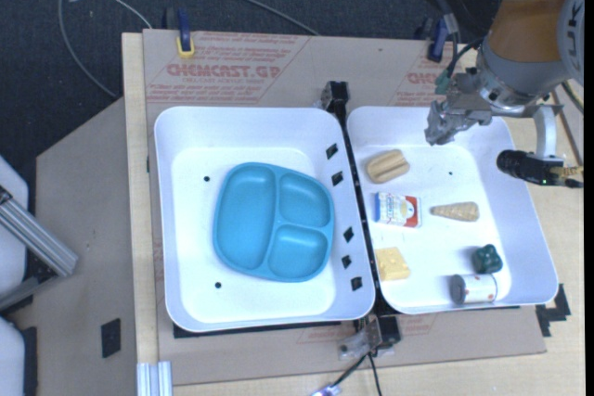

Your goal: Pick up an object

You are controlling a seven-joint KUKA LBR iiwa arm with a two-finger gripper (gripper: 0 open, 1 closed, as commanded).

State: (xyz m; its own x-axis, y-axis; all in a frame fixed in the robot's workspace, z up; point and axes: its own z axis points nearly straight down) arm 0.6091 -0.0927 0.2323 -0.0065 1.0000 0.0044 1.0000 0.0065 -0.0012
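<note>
Where the arm reaches in from the right of the camera view, its gripper (444, 127) hangs over the far edge of the right bin (520, 227). Whether it is parted or closed cannot be made out from this angle, and nothing is seen held by it.

Contents of the right bin, all lying apart from one another:
- a tan bread-like roll (386, 166) near the far left, the closest item to the gripper but clear of it;
- a small white carton with red and blue print (398, 210) just below the roll;
- a pale cone-shaped piece (455, 211) to the right of the carton;
- a yellow block (393, 264) near the front left;
- a dark green object (486, 259) at the front right;
- a white cylinder (474, 288) lying on its side just in front of the green object.

The left bin (176, 199) holds a blue divided plate (273, 221), lying flat near its middle. Both bins rest on a brown board (251, 65).
</note>
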